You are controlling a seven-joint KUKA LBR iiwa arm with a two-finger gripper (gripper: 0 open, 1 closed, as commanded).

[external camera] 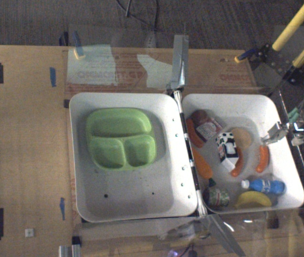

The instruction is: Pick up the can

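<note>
1. The left bin (88, 197) sits on the bench (23, 143) and holds a green divided plate (121, 138) in its upper half; the plate lies flat and has nothing to do with this pick.
2. Across the centre divider, the right bin (288, 197) is crowded with toy food. Near its upper left lies a dark red packet (205, 125) with a reddish sausage (195, 135) curving beside it, and an orange carrot-like piece (203, 165) runs down along the divider.
3. The can (217, 197), as best I can judge, is the dark, round item with a greenish label at the bottom left corner of the right bin, just beside the divider and touching or nearly touching a yellow banana (252, 199).
4. Mid-bin, a black-and-white carton (228, 150) leans among the items, with a second orange sausage (239, 167) below it and a tan round piece (243, 138) above.
5. Further right lie a red-orange sausage (263, 158) and a blue bottle (264, 186) on its side.
6. The gripper (280, 131) hangs at the bin's right side, well apart from the can. Its fingers look parted with nothing between them.
7. Progress: the can lies ungrasped in its corner. The whole approach, descent, closing and lift are left.
</note>
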